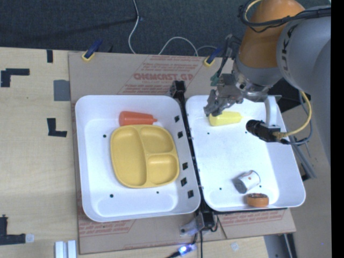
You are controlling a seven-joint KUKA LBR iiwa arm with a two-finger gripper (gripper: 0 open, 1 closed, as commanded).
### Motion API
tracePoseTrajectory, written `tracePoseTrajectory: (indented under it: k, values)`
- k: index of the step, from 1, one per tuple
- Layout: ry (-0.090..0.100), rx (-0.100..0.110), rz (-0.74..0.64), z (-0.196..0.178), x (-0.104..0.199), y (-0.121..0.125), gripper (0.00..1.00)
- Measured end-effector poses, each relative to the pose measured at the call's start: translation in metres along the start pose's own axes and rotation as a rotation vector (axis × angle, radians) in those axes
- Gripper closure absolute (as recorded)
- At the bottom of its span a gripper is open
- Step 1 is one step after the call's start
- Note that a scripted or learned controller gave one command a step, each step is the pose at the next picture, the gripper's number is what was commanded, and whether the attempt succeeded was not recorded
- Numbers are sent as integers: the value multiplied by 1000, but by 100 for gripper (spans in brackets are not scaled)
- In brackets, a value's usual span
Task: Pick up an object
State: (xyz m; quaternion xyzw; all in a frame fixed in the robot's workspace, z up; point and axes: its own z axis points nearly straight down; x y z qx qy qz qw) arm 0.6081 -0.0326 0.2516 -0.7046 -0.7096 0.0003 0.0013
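Nearest the camera, at the front edge of the right bin [279, 171], lies a small orange round object [257, 200], well below the gripper. Just above it, touching or nearly so, rests a short grey and white cylinder [246, 181].

Higher up in that same bin, the gripper [216, 107] hangs at the bin's far left corner, pointing down. Directly under and just to the right of its tip lies a yellow block [226, 118], flat on the white floor. The gripper's tip appears to touch or overlap the block's left end, but from this slanted angle I cannot tell whether its fingers are spread or closed, nor whether the block sits between them.

The grey arm [306, 42], with its orange band [266, 23], comes in from the upper right of the gripper.

To the gripper's left, across the divider, sits the left bin [91, 144]. It holds a yellow divided plate [144, 156] with three compartments, lying flat. An orange carrot [137, 117] lies just behind the plate, touching its far rim.

Both bins rest on a cardboard sheet [156, 74] on the surface.
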Motion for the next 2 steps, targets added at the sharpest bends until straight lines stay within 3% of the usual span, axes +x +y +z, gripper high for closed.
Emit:
tracePoseTrajectory:
  k: [1, 2]
  values:
    - [0, -1, 0, 0, 54, 14, 100]
    - [-1, 1, 1, 24, 107, 32, 100]
